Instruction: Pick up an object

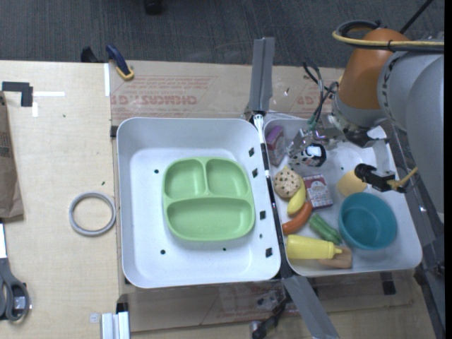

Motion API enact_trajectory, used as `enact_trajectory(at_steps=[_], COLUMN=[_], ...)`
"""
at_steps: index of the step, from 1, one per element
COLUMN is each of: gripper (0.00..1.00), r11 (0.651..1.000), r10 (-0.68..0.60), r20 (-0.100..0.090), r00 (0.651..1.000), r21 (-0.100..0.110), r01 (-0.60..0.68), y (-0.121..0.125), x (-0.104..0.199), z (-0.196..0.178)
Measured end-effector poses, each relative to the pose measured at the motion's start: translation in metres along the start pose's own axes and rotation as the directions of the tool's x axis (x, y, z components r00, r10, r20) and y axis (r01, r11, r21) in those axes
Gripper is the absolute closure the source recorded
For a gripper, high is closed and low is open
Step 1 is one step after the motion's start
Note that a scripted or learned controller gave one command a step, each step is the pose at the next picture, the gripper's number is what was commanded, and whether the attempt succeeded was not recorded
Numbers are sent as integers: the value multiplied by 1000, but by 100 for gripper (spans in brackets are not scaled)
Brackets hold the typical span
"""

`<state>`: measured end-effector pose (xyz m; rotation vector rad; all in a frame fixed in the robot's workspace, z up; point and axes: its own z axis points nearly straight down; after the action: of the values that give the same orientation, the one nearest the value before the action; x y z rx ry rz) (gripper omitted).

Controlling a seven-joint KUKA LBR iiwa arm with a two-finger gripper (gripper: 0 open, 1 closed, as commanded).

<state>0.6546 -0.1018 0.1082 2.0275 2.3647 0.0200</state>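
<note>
Where the arm reaches in from the right, the gripper (308, 147) is seen low over the far-left part of the right bin (395, 263), with a small black-and-white object (313, 156) right at its tip. Whether the claw is wide, narrow or closed on anything cannot be told, since the tip blurs into that object. The object is compact and mottled, so no long axis or heading can be made out. It is placed near the bin's far wall, just beyond a round speckled cookie (287, 182). Beside the cookie a small red box (318, 191) is laid flat; a pale label is borne on its face, but the print is too small to be read. A banana (298, 200) is set on a slant just below the cookie, an orange carrot (298, 219) is slanted beneath it, and a yellow bottle (311, 246) is laid on its side along the near wall, its long axis running left to right. A blue bowl (367, 221) is stood upright toward the right. In the left bin (138, 189) a green divided plate (208, 200) is laid flat. Red lettering is printed on the cardboard (169, 90) behind the bins — upside down from here, seemingly "CHEMICAL", though not read with certainty.
</note>
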Motion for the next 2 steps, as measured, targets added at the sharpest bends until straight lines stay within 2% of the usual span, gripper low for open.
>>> enact_trajectory(at_steps=[1,2], gripper=[0,0], r11=[996,983], r10=[85,186], r20=[0,-5], r00=[996,983], r21=[2,-1], r01=[-85,-186], y=[12,13], x=[-1,-2], z=[1,0])
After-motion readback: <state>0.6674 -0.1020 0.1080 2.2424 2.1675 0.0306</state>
